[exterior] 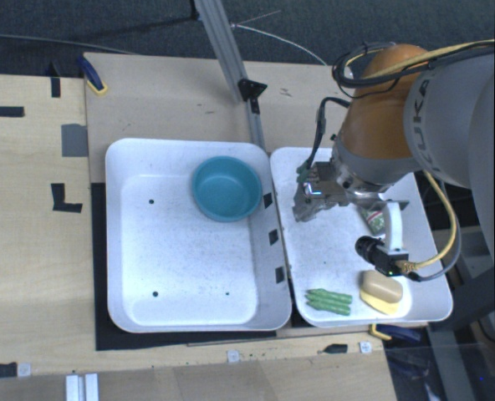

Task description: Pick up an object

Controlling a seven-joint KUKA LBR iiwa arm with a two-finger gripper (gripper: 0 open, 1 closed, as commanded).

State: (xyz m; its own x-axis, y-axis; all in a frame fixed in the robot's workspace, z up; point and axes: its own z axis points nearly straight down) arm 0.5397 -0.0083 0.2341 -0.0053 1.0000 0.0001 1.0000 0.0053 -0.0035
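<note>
My gripper [308, 205] hangs over the upper left part of the right bin [331, 257], close to the divider between the bins. Whether anything sits between its fingers is hidden from this angle. A bundle of green beans [328, 301] lies at the front of the right bin. Beside it to the right rests a tan and yellow sponge-like block [381, 291]. A small greenish and white item [380, 219] peeks out under the wrist. In the left bin [147, 266], a blue bowl [226, 189] stands upright at the back right corner.
A slanted grey metal pole [227, 53] runs from the top of the view down to the gap between the bins. A blue and yellow clamp [93, 75] sits at the bench's back left corner. Black tape marks dot the bench on the left.
</note>
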